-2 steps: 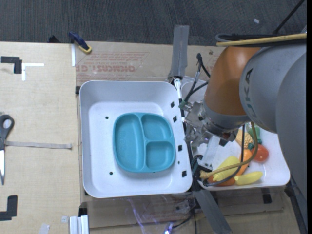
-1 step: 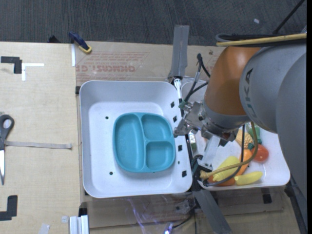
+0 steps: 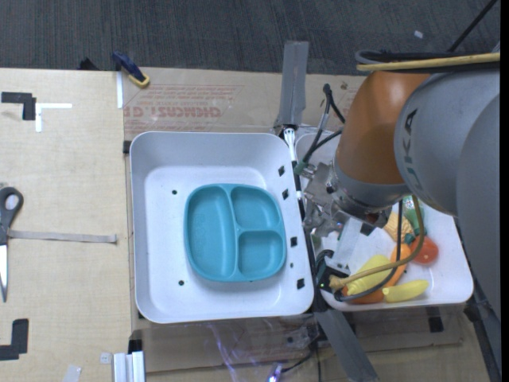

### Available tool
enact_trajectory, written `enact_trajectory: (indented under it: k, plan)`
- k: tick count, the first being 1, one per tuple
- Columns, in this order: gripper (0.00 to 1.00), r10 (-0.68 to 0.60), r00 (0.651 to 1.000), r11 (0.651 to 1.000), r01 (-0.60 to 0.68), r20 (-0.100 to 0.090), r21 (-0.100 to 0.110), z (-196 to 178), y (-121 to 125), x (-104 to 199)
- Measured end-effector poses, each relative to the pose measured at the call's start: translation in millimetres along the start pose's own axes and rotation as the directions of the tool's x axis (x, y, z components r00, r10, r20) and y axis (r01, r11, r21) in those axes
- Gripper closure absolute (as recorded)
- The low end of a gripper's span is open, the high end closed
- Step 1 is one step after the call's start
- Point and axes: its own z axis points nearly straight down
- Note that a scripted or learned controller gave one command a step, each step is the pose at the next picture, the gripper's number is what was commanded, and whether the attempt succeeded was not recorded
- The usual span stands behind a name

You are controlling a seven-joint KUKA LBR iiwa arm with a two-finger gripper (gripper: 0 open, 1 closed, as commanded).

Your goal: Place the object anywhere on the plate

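Note:
A teal divided plate (image 3: 235, 232) with three compartments lies in the middle of the left white bin (image 3: 151, 237), and nothing rests on it. My gripper (image 3: 321, 213) hangs low over the left side of the right bin (image 3: 449, 289), close to the wall between the bins, mostly hidden under the wrist. Toy foods lie in the right bin's front part: a yellow banana-like piece (image 3: 406, 291), a second yellow piece (image 3: 368, 270), an orange piece (image 3: 402, 254), a red tomato (image 3: 428, 251) and a yellow-green item (image 3: 406, 226). I see nothing held.
The orange-banded arm (image 3: 390, 134) covers most of the right bin. Scissors (image 3: 6, 237) lie on the bench at the far left. A blue and yellow clip (image 3: 130, 68) sits behind the left bin on the cardboard (image 3: 183, 106).

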Motion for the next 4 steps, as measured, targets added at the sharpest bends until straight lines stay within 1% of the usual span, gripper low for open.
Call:
enact_trajectory:
  k: [1, 4]
  plan:
    - [1.0, 0.358, 0.934, 0.934, -0.358, 0.0, 0.003, 26.9, -13.5, 19.0]
    - [1.0, 0.347, 0.938, 0.938, -0.347, 0.014, 0.004, 3.0, -11.2, 18.3]
